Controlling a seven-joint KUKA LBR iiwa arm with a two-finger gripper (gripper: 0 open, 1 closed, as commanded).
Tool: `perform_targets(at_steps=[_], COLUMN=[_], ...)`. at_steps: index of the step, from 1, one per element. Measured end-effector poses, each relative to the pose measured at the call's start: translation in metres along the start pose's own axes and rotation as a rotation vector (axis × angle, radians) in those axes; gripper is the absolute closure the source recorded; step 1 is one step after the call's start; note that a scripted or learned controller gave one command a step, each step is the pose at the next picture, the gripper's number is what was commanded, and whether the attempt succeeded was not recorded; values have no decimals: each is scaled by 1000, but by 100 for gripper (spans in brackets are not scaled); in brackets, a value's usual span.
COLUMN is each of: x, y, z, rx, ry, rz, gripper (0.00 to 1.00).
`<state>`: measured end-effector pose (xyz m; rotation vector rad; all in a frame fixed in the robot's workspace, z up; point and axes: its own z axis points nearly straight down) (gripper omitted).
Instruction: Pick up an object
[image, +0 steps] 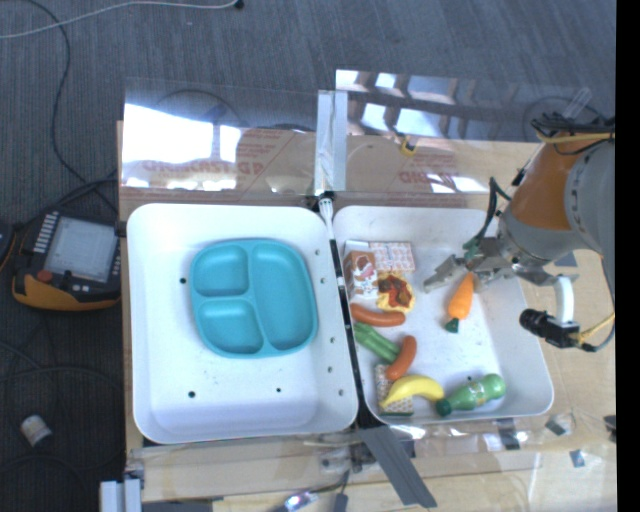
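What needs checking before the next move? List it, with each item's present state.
1. Pincer above the right bin: ok.
2. Carrot right below the pincer, apart from the other toys: ok.
3. Carrot actually held between the fingers: cannot tell.
4. Room around the carrot for a descent: ok, bare bin floor on both sides.
5. Other toys clustered away from the pincer, such as the banana and the green bottle: ok.
6. Blue tray lying flat in the left bin: ok.
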<state>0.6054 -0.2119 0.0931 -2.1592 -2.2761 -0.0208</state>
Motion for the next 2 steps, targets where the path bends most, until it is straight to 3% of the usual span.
perform_targets(at_steps=[1,2], x=[-2,17], y=[0,-3], z=[-9,-97], rx=[-4,7], ry=[-11,-15], rz=[-3,120], gripper=[100,100])
